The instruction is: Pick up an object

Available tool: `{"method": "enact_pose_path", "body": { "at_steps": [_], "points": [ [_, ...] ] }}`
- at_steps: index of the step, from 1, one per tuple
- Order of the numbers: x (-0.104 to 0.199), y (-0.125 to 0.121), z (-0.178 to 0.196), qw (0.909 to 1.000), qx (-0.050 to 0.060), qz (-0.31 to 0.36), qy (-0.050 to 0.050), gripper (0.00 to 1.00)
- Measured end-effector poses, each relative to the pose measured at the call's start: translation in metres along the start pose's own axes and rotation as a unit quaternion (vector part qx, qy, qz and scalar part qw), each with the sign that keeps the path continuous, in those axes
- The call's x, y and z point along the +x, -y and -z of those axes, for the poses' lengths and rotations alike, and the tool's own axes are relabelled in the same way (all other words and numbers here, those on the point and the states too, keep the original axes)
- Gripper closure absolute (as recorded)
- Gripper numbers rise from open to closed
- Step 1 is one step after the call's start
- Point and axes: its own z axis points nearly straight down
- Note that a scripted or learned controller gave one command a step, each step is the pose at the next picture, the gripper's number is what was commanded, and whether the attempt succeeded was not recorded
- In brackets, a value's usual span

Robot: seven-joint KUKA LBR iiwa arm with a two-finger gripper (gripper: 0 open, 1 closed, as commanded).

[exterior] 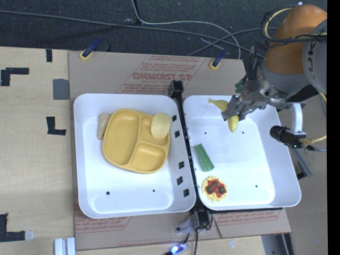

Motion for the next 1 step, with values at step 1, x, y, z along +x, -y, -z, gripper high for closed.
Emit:
{"method": "enact_pose_path", "body": {
  "at_steps": [1],
  "points": [
    [0.0575, -0.0039, 0.0009, 1.0, -0.001, 0.0, 0.0, 1.0]
  ]
}}
